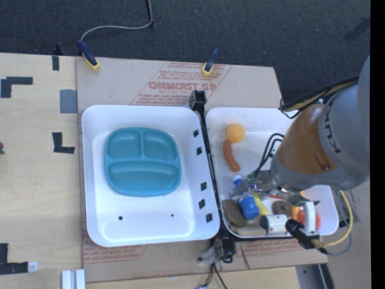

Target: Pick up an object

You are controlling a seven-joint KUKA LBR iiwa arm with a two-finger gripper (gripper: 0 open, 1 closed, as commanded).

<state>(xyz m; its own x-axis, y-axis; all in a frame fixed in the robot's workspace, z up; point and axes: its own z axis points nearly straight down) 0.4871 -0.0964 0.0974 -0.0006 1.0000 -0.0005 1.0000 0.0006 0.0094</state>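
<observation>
Target territory is the heap of small objects (252, 206) in the near corner of the right bin (264, 114): a blue piece, a brown disc, white and yellow bits, all touching. The gripper (255, 188) hangs right over them, its state impossible to tell. Risk here: crowding, so it may snag 2 things or nudge everything aside. The orange ball (235, 132) and sausage (231, 155) lie apart; the teal plate (143, 162) sits in the left bin.

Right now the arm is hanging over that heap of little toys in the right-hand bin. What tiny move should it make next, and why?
Probably a short drop straight down. The arm's wrist sits low over the pile at the near end of the right bin, by the blue block. Nothing looks lifted yet, and the orange ball and sausage lie apart, farther back.
</observation>
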